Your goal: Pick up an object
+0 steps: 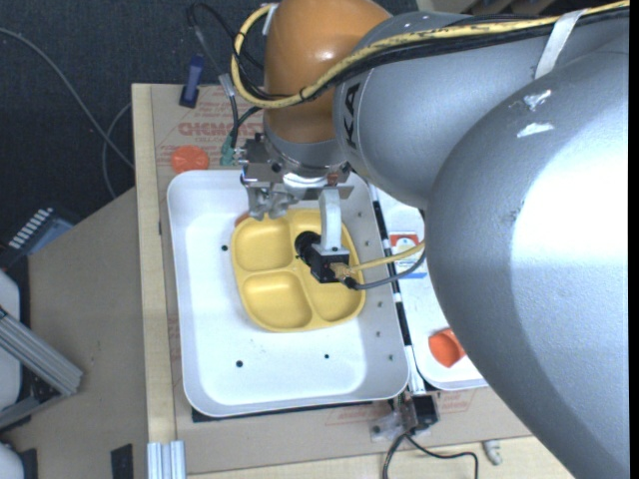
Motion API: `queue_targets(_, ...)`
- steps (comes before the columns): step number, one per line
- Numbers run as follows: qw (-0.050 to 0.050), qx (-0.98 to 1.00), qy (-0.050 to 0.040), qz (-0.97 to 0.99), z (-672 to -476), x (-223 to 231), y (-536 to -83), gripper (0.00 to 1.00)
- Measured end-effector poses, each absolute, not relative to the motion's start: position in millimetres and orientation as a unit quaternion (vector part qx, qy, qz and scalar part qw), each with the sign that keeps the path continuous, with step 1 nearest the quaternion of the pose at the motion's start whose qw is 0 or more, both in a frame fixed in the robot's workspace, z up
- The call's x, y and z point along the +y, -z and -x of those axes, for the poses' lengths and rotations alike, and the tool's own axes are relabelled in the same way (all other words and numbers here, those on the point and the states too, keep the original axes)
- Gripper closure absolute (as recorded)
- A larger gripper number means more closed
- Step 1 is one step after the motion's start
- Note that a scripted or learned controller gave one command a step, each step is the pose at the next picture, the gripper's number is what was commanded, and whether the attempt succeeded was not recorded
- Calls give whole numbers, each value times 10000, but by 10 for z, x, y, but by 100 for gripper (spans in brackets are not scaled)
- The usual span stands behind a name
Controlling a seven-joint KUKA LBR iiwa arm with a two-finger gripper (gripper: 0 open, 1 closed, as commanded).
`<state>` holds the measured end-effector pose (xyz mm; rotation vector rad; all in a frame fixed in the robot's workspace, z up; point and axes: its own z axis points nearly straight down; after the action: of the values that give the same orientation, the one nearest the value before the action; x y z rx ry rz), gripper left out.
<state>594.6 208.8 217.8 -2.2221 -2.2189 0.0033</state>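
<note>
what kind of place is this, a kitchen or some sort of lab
Most likely a robotics lab or test cell, not a kitchen. A grey industrial arm with exposed cables reaches over shallow white bins on a bench, and a yellow divided tray sits in one bin as a practice object.

Brown bench (160,267), two white bins — left bin (200,297), right bin (439,372) — side by side

This looks like a robotics lab or test cell: a large grey arm (499,168) with an orange band (310,58) and loose yellow-black cabling (399,38) reaches over a plywood bench (160,297) bearing shallow white bins (200,297), with bare wires (70,78) trailing over dark carpet-like flooring (70,28) and aluminium framing (40,352) at the left edge
</note>
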Motion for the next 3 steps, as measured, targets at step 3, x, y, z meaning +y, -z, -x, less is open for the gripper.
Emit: queue_targets(3, 14, -7076, -13, 7066, -4783, 2228, -2522, 100)
